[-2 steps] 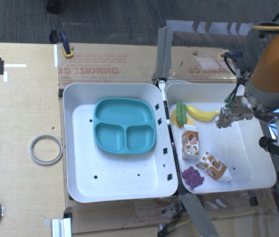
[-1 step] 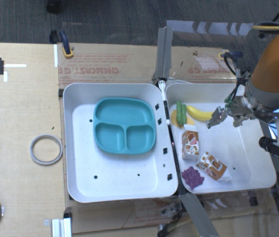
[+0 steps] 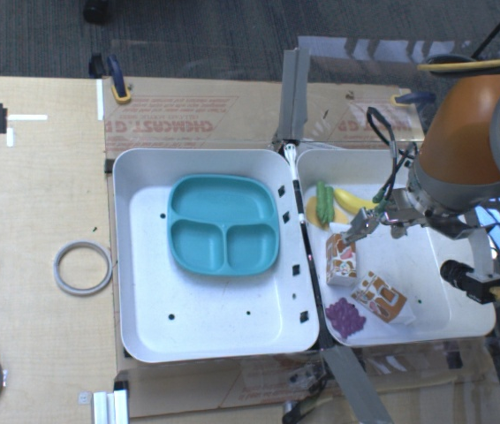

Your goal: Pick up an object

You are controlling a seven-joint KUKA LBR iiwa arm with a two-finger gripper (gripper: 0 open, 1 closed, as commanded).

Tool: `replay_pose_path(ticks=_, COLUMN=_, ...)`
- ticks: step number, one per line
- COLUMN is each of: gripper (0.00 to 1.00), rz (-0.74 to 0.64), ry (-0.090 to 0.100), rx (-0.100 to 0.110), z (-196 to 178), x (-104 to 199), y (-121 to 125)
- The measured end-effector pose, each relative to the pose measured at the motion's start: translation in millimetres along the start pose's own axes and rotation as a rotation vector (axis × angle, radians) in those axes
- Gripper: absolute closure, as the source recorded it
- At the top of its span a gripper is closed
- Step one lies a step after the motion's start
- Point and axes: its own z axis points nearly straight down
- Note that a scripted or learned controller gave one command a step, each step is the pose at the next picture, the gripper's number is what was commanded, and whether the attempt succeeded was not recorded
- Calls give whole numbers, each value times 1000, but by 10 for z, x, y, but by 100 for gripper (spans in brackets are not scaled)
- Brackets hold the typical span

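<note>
on my feed: two white bins side by side. left bin [image 3: 135, 263] holds one teal divided plate [image 3: 224, 224], three compartments, lying flat toward the bin's far half. right bin [image 3: 435, 312] holds the loose stock: a green pepper-like piece [image 3: 324, 203] near the far left corner, a yellow banana [image 3: 350, 201] just beside it, a small carton with red and white print [image 3: 341, 260] below those against the left wall, an orange-and-white patterned box [image 3: 381, 297] lying tilted nearer the front, and a purple grape cluster [image 3: 345, 317] at the front left, just beside that box. gripper [image 3: 359, 228] reaches in from my right, grey arm with orange band [image 3: 466, 131] above it (the band bulks large over the bin's far right). the tip sits just above the small carton, near the banana's end; nothing is visibly between the fingers, and i cannot tell from here whether they are spread or closed. on the bench to the left, a grey tape ring [image 3: 83, 267] lies well apart from the bins.
</note>
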Motion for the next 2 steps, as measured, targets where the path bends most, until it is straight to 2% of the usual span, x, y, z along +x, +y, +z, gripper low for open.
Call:
replay_pose_path(ticks=1, gripper=0, rz=-31, ry=-2, rx=-23, z=812, x=-185, y=-357)
replay_pose_path(ticks=2, gripper=0, rz=-68, ry=-3, rx=-34, z=857, x=-381, y=-470)
